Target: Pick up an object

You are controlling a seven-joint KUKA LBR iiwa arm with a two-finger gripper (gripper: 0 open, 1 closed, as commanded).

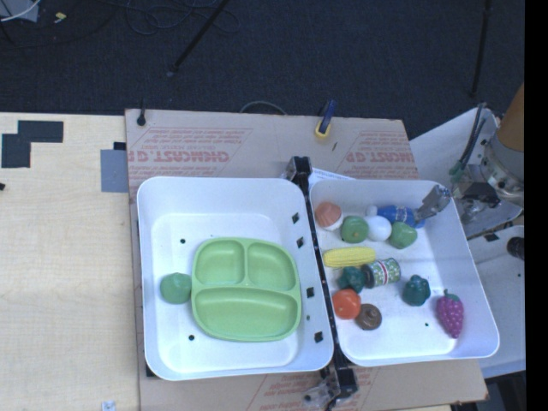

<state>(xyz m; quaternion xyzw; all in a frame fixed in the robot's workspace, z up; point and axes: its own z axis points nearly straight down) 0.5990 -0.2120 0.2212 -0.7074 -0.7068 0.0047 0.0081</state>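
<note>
**Ana:** Here we are over the bench, and the gripper (434, 202) sits at the far right corner of the right bin (479, 315), poised above the rim. The grey arm comes in from the right edge behind it.

**Ben:** Is anything in its grasp?

**Ana:** I see nothing between the fingers, and I cannot tell whether they are spread or closed; it is too small and blurred.

**Ben:** What lies closest to it?

**Ana:** Just to its left, a blue object (399, 215), with a white ball (378, 228) beside that. Slightly nearer the camera than the gripper, a green ball (403, 235). Further left again, another green ball (354, 229) and an orange-pink piece (328, 215).

**Ben:** And down the bin?

**Ana:** A yellow corn cob (349, 257), a patterned can (384, 271) lying on its side, a dark green pepper (417, 290), an orange tomato (346, 303), a brown doughnut (369, 317), and purple grapes (450, 312) in the near corner, well apart from the gripper.

**Ben:** The other bin?

**Ana:** Far off to the gripper's left, the left bin (163, 204) holds a green divided plate (246, 288) and a green ball (175, 288) just beside it.
</note>
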